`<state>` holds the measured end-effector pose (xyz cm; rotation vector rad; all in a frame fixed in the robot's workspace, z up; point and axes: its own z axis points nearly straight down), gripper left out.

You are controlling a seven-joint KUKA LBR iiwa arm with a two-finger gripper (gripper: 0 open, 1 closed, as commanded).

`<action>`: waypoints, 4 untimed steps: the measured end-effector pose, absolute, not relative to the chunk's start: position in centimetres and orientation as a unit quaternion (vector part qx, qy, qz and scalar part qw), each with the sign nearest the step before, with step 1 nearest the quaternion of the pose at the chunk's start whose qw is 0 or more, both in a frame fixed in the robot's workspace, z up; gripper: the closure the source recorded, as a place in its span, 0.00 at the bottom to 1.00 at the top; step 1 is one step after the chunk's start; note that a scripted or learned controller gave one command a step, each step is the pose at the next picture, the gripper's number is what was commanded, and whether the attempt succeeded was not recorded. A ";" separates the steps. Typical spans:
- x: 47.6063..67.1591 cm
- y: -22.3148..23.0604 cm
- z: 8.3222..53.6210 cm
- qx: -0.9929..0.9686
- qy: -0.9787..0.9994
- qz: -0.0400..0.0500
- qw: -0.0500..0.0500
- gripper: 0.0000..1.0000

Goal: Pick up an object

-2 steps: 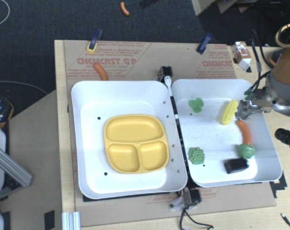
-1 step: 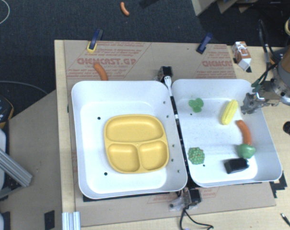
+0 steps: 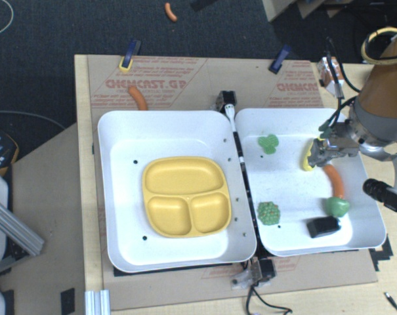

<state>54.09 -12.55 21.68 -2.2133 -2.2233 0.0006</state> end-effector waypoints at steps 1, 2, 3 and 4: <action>52.5 -7.7 22.8 -0.705 -0.709 0.000 0.002 1.00; 51.0 -3.0 23.6 -0.705 -0.709 0.000 0.002 1.00; 50.0 2.5 23.6 -0.705 -0.710 0.000 0.002 1.00; 48.3 3.2 22.3 -0.707 -0.707 0.001 0.002 1.00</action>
